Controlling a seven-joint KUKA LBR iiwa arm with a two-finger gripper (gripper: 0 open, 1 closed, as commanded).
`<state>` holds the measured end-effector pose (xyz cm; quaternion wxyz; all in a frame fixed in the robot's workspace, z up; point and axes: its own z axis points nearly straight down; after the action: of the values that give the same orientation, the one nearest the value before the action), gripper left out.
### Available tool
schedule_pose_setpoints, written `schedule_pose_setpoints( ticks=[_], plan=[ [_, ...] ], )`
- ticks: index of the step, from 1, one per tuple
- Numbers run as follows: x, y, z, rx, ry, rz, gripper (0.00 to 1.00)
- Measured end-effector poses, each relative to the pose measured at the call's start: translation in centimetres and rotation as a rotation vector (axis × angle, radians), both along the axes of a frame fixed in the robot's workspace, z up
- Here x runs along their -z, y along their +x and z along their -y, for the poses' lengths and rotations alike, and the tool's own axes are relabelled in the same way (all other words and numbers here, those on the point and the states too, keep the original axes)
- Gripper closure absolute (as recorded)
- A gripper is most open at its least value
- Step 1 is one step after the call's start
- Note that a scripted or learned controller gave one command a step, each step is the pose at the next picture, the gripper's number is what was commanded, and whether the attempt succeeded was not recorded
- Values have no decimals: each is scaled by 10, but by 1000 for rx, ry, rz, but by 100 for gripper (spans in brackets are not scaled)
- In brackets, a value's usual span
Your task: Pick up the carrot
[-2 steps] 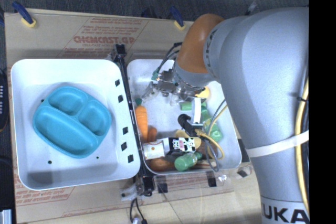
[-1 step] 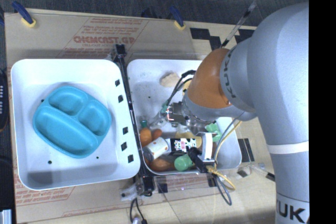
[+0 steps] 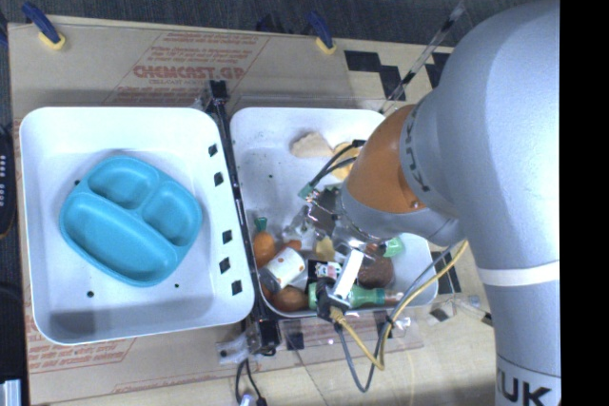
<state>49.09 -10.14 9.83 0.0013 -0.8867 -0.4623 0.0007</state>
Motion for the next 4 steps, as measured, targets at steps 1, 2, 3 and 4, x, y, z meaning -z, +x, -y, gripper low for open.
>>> schedule_pose_setpoints(
  ticks=[1, 2, 3, 4],
  plan=[
    [-10, 1, -1, -11, 2, -5, 100],
    [-11, 2, -1, -15, 0, 0, 0],
    [-72, 48, -6, 87, 3, -3, 0],
    [-93, -16, -67, -35, 5, -8, 0]
  ],
)
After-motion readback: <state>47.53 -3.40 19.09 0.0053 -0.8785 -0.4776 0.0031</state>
